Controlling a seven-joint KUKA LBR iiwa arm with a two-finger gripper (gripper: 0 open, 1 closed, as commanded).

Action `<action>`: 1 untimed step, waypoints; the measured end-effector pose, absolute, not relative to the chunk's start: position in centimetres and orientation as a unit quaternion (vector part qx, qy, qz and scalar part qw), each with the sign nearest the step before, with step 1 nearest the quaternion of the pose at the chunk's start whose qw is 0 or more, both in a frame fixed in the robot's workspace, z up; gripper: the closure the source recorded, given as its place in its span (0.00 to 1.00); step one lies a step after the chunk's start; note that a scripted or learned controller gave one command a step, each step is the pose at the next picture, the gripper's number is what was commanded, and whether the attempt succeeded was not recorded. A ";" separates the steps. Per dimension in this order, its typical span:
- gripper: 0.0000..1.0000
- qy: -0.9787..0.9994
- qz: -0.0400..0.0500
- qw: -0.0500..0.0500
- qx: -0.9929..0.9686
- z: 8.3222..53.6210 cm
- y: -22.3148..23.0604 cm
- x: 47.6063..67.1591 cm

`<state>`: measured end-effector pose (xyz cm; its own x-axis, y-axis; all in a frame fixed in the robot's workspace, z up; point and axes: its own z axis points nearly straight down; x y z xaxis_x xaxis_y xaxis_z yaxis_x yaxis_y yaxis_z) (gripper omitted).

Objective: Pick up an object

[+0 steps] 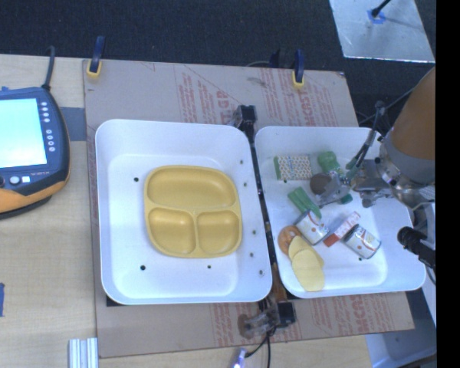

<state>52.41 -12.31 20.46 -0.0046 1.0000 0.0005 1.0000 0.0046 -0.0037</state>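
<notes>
Orange band (420,113), grey wrist (405,163), metallic fittings

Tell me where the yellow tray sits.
The yellow tray lies in the middle of the left bin, with the cluttered right bin beside it.

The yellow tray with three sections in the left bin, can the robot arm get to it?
Probably yes. The yellow three-section plastic tray lies alone and uncovered in the left white bin. The gripper is over the cluttered right white bin, so the arm must cross the rims between them.
</notes>
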 end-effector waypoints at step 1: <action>0.00 -0.709 0.002 0.002 -0.705 9.1 -12.0 58.4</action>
<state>58.43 -11.98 9.06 -0.0068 1.0000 -0.0011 1.0000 0.0068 -0.0056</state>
